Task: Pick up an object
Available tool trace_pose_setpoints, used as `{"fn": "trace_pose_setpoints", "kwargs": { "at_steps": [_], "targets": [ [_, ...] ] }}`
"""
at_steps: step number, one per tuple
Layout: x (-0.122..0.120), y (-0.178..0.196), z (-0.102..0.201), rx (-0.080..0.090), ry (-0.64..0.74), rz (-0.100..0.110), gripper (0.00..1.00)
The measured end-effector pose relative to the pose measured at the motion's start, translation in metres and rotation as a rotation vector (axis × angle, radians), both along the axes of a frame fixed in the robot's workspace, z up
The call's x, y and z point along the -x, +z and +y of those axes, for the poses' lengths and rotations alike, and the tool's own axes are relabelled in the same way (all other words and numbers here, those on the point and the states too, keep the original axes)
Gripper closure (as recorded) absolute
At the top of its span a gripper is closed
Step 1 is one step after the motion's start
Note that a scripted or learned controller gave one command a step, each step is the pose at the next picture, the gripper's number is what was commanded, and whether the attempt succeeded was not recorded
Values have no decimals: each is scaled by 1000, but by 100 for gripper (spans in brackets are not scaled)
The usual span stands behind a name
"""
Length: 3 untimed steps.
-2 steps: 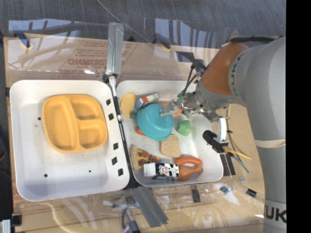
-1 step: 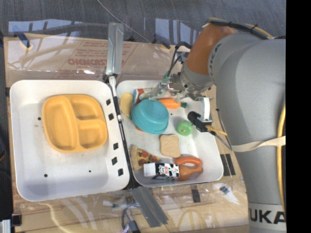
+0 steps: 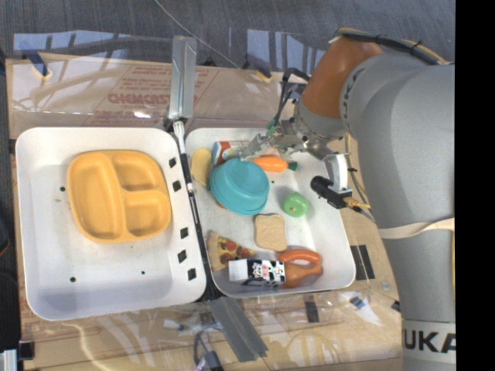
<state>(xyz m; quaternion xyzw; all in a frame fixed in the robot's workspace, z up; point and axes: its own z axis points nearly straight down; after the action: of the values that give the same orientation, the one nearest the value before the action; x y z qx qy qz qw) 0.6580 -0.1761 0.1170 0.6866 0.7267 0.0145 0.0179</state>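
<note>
Hovering at the far end of the right bin [image 3: 340,246], the gripper [image 3: 259,147] sits just above a carrot [image 3: 271,163] and beside a teal bowl [image 3: 240,186]; whether it is released or clenched cannot be told. Near the carrot lies a green apple [image 3: 295,204], and toward the near wall a slice of bread [image 3: 270,232], a pizza slice [image 3: 230,248], a small cow-print carton [image 3: 257,270] and an orange-brown piece [image 3: 302,265]. A yellow divided plate [image 3: 118,194] rests in the left bin [image 3: 39,284].
</note>
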Motion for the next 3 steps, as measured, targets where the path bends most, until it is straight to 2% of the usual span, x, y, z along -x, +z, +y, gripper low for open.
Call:
{"fn": "trace_pose_setpoints", "kwargs": {
  "at_steps": [1, 2, 3],
  "targets": [
    [-2, 13, 0, 6, 7, -4, 100],
    [-1, 12, 0, 6, 8, -2, 0],
    [-3, -16, 76, 1, -16, 32, 0]
  ]
}}
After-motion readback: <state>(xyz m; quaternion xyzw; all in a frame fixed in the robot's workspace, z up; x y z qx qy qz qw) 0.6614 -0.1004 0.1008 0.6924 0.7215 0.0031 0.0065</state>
